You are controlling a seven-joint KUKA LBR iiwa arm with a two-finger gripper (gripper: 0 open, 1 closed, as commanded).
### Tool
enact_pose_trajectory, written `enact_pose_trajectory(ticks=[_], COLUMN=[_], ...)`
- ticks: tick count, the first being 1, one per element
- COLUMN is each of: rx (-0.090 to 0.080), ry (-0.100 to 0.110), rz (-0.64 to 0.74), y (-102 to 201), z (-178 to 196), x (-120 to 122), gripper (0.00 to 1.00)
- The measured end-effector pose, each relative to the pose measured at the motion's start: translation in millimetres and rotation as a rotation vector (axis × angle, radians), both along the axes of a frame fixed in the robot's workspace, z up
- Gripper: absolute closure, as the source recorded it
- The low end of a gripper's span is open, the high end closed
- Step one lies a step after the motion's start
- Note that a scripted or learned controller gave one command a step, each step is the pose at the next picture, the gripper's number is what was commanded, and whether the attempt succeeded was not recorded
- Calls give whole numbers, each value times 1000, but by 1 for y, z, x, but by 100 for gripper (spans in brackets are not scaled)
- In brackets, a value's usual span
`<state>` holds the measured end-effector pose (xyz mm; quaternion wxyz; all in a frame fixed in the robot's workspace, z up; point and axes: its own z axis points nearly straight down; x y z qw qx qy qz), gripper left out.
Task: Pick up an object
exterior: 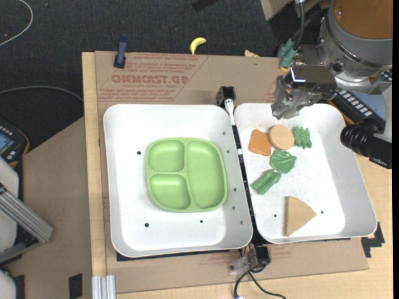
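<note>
**benchwatcher:** Looking at how far along this pick is, nothing seems lifted yet. The gripper (pixel 288 108) hangs over the back edge of the right bin (pixel 349 220), just behind the little cluster of toy food, and there's nothing visible between its fingers. Whether the pincer is open or closed can't be told from this angle, the wrist body hides the tips. So pretty much the whole job is still ahead: come down on something, close, lift.

**kuka_fan:** Which piece would it even go for?

**benchwatcher:** Best guess is the round tan piece (pixel 282 137), since it sits nearest under the gripper. It looks like a flat cookie or bun disc, pale brown, lying flat on the bin floor. It touches the orange piece (pixel 260 142) on its left and sits just beside a small green piece (pixel 302 137) on its right. Two more green bits, a leafy one (pixel 283 161) and a longer one (pixel 265 182), lie nearer the front, and a tan wedge (pixel 299 215) is well apart near the front corner.

**kuka_fan:** And the left bin?

**benchwatcher:** It holds a green divided plate (pixel 186 174), three compartments, nothing in them. The arm is nowhere near it, so that's not the target as far as anyone can judge
</note>
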<state>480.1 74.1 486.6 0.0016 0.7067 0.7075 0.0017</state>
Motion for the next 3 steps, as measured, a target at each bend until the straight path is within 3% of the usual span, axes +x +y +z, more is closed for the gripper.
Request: enact_pose_trajectory(ticks=[1,2,3], rx=[-2,0,1], ry=[17,2,0], rz=[-3,-2,-2], y=[4,4,4], z=[-104,-88,-77], x=[-2,0,0], gripper=[100,100,100])
